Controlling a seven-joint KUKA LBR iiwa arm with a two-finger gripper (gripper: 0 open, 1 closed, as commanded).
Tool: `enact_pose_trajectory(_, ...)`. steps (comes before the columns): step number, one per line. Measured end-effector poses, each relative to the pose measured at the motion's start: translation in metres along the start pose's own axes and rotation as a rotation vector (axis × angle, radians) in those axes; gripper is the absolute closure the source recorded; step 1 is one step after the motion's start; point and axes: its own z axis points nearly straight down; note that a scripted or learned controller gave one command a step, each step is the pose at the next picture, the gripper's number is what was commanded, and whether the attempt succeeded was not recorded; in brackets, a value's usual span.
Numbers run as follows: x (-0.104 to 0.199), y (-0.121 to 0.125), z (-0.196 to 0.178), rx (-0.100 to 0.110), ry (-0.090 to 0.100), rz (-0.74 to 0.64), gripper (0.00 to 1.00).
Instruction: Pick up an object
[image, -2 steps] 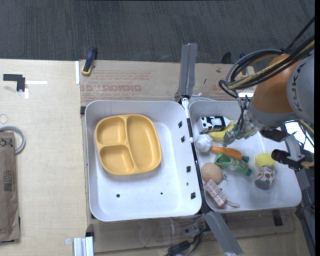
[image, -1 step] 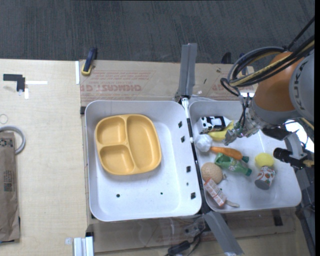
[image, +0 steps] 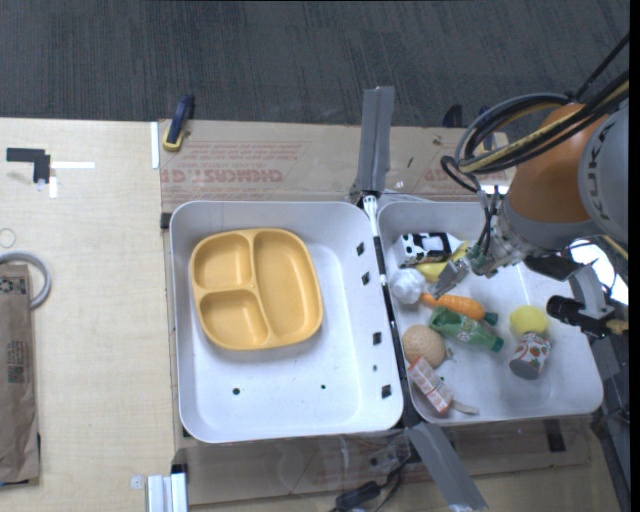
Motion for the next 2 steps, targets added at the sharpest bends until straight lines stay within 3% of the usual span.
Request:
enact_pose_trajectory(1,0.0211,-0.0316,0.0392,0.003,0.004,0.226,0.0)
enact_pose_trajectory(2,0.02,-0.0323,0.0306,0.004,0.004,0.23,1.0)
